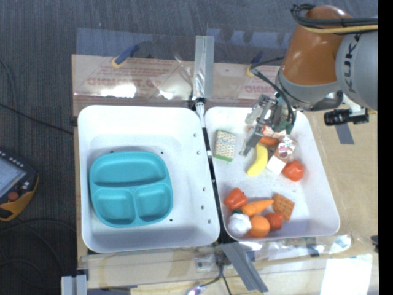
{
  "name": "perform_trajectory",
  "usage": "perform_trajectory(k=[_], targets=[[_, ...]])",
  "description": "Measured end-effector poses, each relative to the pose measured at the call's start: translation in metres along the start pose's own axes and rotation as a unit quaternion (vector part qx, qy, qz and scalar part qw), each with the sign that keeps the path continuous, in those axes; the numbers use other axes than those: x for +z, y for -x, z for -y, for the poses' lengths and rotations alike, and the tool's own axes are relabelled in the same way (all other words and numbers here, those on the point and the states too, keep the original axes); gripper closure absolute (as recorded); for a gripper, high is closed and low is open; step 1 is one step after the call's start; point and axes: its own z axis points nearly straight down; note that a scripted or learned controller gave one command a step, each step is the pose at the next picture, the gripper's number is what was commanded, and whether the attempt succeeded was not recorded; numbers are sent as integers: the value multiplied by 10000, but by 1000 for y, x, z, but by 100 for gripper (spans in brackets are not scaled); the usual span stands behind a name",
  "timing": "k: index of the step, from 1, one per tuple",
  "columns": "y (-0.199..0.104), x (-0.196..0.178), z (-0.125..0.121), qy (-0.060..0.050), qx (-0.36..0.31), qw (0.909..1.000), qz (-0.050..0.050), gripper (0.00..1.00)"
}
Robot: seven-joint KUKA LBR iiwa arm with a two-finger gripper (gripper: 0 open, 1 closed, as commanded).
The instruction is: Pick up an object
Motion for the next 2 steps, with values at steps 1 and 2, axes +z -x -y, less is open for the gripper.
perform_trajectory(k=[1, 2], targets=[[19, 105, 21, 8, 661, 9978, -10, 0], [-22, 131, 43, 48, 1180, 9930, 64, 0]])
